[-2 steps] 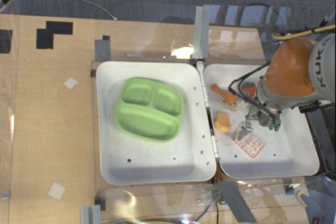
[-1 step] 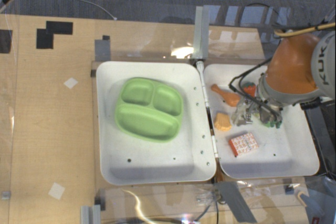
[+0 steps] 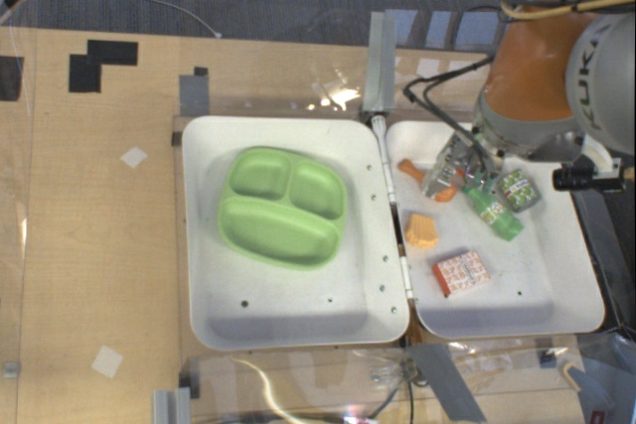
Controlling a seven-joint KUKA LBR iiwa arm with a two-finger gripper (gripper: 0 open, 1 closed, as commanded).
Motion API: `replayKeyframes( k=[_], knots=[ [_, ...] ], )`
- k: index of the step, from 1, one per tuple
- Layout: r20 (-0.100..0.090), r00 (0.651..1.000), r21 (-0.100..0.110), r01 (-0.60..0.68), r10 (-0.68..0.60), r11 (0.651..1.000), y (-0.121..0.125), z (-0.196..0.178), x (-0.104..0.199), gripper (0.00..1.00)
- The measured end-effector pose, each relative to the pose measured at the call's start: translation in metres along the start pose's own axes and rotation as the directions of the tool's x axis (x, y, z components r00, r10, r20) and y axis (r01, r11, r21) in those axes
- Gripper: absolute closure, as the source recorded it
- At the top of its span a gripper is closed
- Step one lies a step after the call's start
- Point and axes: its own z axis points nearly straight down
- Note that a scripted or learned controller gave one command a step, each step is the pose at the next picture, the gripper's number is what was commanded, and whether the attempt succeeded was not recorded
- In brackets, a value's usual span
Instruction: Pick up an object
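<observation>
- My claw (image 3: 449, 176) hangs low in the upper part of the right shallow white bin (image 3: 571, 313), right of frame centre; whether it is released or clenched, I cannot tell.
- A small orange carrot-shaped piece (image 3: 410, 170) lies just left of my claw, touching or nearly so.
- A green packet with a patterned label (image 3: 502, 204) sits just right of it.
- Lower down lie an orange wedge-shaped block (image 3: 422, 231) and a red-and-white patterned box (image 3: 461, 272), apart from each other.
- The left white bin (image 3: 298, 323) holds a green divided plastic tray (image 3: 283, 206).
- Both bins rest on the light wooden tabletop (image 3: 89, 243).
</observation>
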Motion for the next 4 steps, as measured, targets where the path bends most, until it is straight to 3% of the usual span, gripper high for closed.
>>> replayKeyframes(
  k=[1,2,3,4],
  knots=[
    [-0.006,0.931,0.007,-0.365,0.365,0.931,0.046,0.004,0.042,1.0],
    [-0.005,0.726,0.012,-0.688,0.688,0.726,0.057,0.003,0.152,1.0],
    [-0.001,0.462,0.016,-0.887,0.887,0.462,0.18,0.043,0.209,1.0],
    [0.005,0.135,0.012,-0.991,0.991,0.135,0.2,0.016,0.226,1.0]
  ],
)
